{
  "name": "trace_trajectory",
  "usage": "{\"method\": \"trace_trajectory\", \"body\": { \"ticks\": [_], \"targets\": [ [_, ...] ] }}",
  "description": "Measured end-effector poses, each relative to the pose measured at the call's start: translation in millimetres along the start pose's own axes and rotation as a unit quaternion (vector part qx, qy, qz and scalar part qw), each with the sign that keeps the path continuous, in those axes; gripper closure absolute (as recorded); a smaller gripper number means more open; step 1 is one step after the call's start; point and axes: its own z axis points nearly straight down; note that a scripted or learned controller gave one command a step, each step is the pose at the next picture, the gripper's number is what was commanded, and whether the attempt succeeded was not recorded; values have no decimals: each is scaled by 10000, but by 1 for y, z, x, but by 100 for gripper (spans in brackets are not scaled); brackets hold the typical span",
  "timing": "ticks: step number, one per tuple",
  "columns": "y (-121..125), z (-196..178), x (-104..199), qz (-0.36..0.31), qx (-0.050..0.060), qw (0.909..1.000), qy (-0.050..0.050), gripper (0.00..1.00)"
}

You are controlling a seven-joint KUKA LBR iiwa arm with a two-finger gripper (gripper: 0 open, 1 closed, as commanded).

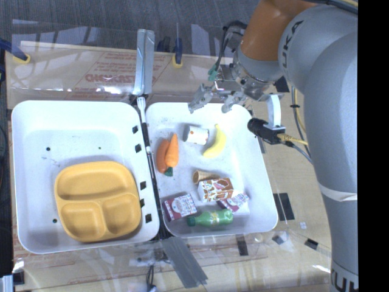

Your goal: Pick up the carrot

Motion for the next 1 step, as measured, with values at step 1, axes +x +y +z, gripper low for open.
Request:
{"method": "trace_trajectory", "body": {
  "ticks": [1],
  "targets": [
    [13,14,34,207,0,9998,0,0]
  ]
}}
